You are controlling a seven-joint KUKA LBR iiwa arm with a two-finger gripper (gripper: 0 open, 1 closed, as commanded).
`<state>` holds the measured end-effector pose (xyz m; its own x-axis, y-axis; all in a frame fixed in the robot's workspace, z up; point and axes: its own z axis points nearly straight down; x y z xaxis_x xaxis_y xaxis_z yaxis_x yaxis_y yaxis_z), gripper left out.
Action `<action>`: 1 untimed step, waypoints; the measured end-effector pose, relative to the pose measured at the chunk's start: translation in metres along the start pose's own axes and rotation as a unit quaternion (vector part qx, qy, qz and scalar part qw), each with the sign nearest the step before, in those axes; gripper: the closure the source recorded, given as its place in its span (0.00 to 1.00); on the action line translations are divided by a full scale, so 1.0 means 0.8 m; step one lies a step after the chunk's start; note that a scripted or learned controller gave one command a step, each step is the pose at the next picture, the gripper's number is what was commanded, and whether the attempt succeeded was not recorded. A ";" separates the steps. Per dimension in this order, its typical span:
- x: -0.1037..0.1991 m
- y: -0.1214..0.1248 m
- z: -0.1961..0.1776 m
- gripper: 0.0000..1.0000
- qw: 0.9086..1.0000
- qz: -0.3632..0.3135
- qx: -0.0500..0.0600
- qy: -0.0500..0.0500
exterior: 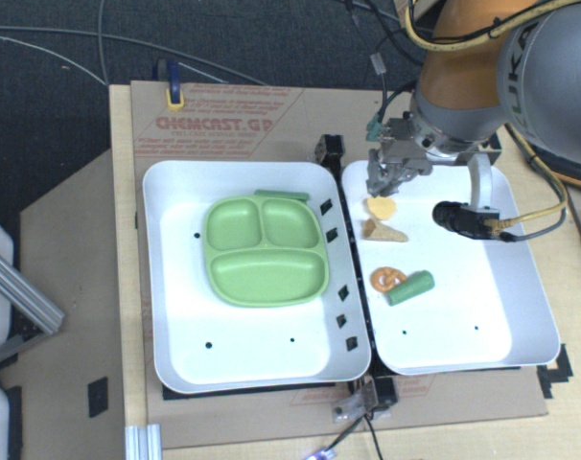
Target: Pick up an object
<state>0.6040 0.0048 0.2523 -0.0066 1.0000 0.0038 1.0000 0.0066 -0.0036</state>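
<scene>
Camera view, looking down at a slant: the gripper [384,182] hangs over the far left corner of the right-hand shallow white plastic bin [482,343], directly above a small pale yellow rounded piece [381,206], and I cannot tell how it is set or whether it has hold of anything, since the dark wrist hardware blurs into the tip. Just nearer lies a tan wedge-shaped piece [383,230], almost touching the yellow one; further toward the front sit an orange pretzel-shaped ring [387,278] and a short green cylinder [409,287], side by side. A green three-compartment plastic tray [265,251] rests in the left-hand white bin [262,353]. The yellow piece is probably the target. A good descent would stay centred on it, clear of the divider wall and of the tan wedge, so that closing catches one piece alone.
</scene>
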 end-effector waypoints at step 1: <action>0.065 -0.018 0.001 1.00 1.000 0.000 0.000 0.000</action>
